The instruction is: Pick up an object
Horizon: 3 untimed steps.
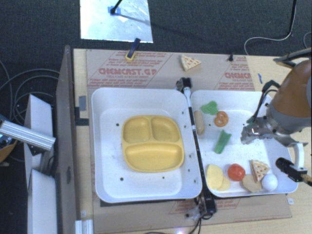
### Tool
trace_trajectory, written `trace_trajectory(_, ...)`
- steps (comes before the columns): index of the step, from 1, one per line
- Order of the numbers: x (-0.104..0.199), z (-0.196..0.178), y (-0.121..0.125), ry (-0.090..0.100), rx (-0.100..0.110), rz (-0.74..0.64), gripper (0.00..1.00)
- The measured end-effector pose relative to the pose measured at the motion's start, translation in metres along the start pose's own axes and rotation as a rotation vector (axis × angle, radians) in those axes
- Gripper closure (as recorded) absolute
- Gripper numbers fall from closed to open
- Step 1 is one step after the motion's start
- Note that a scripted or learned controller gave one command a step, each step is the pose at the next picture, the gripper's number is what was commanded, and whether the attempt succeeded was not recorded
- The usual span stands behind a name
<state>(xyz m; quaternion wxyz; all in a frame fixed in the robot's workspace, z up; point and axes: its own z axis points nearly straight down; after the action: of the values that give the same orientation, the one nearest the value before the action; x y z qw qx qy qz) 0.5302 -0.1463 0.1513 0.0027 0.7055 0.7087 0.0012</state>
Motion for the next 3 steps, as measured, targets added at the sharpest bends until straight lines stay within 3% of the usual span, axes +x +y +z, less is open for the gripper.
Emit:
trace_trajectory(1,0.040,0.019,0.043,0.003,0.001,-0.005,1.00)
trace_trajectory(2,0.036,0.055,0.060,0.000,-0.001,0.003,1.00)
trace_trajectory(3,-0.007,0.062,0.023,0.000,-0.008,0.007,1.00)
